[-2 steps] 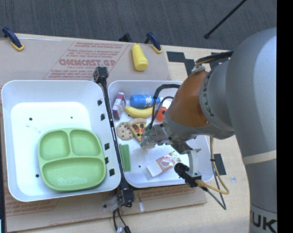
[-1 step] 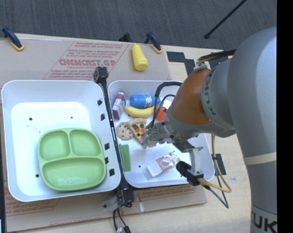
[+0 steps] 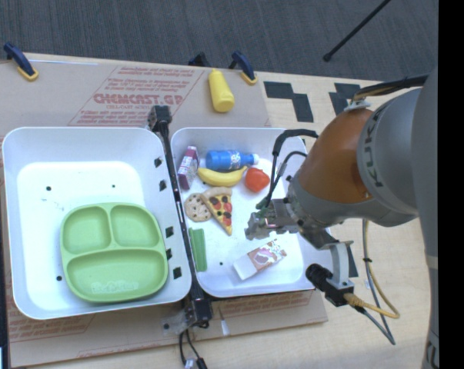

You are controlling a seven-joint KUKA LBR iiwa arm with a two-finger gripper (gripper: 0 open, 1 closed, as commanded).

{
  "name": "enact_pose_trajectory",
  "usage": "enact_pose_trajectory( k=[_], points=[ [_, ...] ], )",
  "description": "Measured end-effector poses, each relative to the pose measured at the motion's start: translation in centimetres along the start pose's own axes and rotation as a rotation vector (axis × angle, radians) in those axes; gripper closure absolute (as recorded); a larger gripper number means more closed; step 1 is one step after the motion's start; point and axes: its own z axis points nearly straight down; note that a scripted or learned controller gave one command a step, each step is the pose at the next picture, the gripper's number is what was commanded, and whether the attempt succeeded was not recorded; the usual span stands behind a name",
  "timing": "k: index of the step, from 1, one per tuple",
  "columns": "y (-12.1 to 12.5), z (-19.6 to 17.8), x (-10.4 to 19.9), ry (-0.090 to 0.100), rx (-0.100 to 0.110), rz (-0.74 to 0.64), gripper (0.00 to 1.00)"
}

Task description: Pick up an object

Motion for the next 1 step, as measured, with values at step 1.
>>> enact_pose_trajectory(
  k=[1],
  points=[
    [0.09, -2.39, -1.07, 0.0, -0.001, 0.0, 1.0]
  ],
)
